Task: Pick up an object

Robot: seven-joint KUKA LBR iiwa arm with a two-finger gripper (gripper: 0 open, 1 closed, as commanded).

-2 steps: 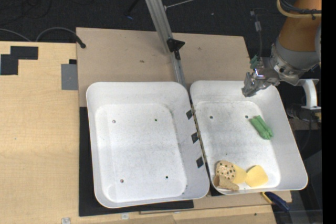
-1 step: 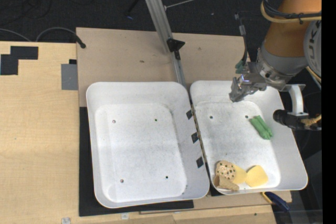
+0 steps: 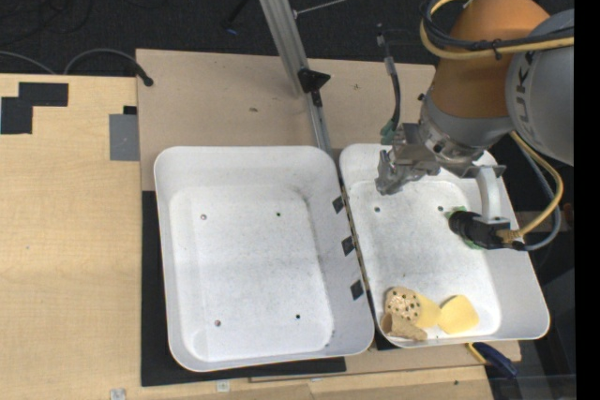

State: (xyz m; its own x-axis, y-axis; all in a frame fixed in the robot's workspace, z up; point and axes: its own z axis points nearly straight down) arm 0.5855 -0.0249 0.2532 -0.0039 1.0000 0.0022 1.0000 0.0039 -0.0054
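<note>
My gripper (image 3: 387, 181) hangs over the back left part of the right bin (image 3: 427, 244), its grey fingers pointing down, with nothing visible between them. At that bin's front edge lie three small objects close together: a pale yellow block (image 3: 457, 315), a round speckled beige piece (image 3: 403, 303) and a tan piece (image 3: 405, 329) just in front of it. The gripper is well behind these objects and apart from them.
The left bin (image 3: 248, 253) sits beside the right one, with black clips (image 3: 347, 244) along the shared rim. A slanted aluminium post (image 3: 281, 23) rises behind the bins. A black and green cable fitting (image 3: 473, 228) hangs over the right bin's right side.
</note>
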